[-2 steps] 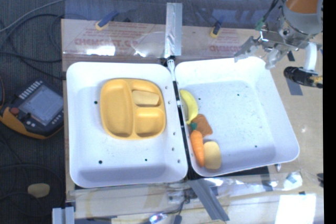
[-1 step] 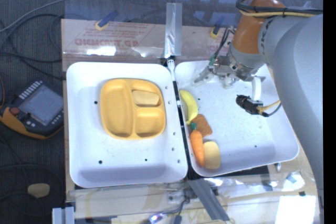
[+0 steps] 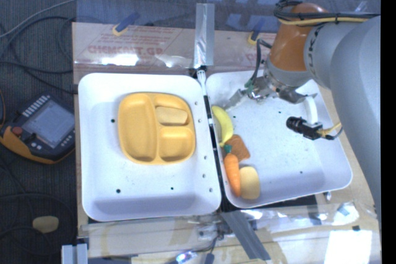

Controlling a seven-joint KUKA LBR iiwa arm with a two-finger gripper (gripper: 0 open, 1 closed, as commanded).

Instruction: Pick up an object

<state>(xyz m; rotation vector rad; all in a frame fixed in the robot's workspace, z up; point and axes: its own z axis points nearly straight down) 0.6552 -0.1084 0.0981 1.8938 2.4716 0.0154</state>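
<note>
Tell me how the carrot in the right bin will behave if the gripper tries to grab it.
The carrot looks like smooth, rigid plastic, so probably light and slippery. Its tapered, round shape may roll or squirt out of a pinch. It touches the pale yellow piece, so neighbours would likely shift.

Left of the tool (image 3: 255,91), a yellow banana (image 3: 223,123), orange carrot (image 3: 232,174); farther left, a mustard-yellow tray (image 3: 156,127) in a white bin (image 3: 99,195).

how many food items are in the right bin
4, all along its left wall: a banana at the top, an orange-brown piece, a carrot, and a pale yellow piece lowest.
</note>
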